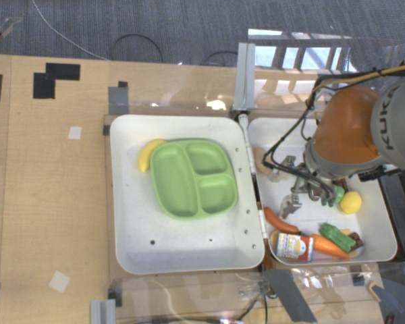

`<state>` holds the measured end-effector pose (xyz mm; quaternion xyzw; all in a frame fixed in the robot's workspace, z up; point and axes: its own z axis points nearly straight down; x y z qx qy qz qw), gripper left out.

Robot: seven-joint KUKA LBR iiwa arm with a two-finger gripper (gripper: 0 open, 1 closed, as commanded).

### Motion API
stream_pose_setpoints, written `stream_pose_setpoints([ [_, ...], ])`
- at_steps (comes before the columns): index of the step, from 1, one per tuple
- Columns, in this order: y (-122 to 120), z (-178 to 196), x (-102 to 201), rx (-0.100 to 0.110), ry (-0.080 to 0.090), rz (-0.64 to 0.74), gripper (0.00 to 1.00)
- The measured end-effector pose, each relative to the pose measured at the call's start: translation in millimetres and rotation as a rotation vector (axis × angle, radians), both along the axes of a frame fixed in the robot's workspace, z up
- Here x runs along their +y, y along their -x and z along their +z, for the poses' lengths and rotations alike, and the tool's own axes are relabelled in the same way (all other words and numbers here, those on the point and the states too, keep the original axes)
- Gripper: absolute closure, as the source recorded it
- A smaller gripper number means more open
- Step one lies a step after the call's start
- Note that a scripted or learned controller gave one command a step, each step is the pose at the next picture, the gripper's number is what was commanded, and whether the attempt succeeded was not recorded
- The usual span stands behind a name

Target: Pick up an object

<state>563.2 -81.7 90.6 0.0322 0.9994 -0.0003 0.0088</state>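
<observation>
My gripper (291, 206) hangs low in the right bin (390, 245), below the arm's orange band (344, 128). Just under it, toward the front, lies a red chili pepper (281, 220). Along the bin's front wall lie a small bottle with a red and white label (293, 246), an orange carrot (329, 247) and a dark green vegetable (339, 236). A yellow lemon (351, 202) rests to the gripper's right, with a small green piece (338, 195) beside it. I see nothing held in the gripper.
The left bin (142, 248) holds a green divided plate (192, 177) with a yellow banana (146, 155) tucked at its left edge. A metal divider (254, 181) separates the bins. Cables (290, 140) loop from the arm over the right bin's back.
</observation>
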Motion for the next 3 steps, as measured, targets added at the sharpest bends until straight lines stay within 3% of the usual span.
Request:
stream_pose_setpoints([
  [1, 65, 1, -39, -0.004, -0.006, -0.415, 0.0],
  [2, -55, 16, -38, 0.004, -0.002, -0.063, 0.0],
  [3, -67, 20, -104, 0.005, 0.001, -0.082, 0.0],
])
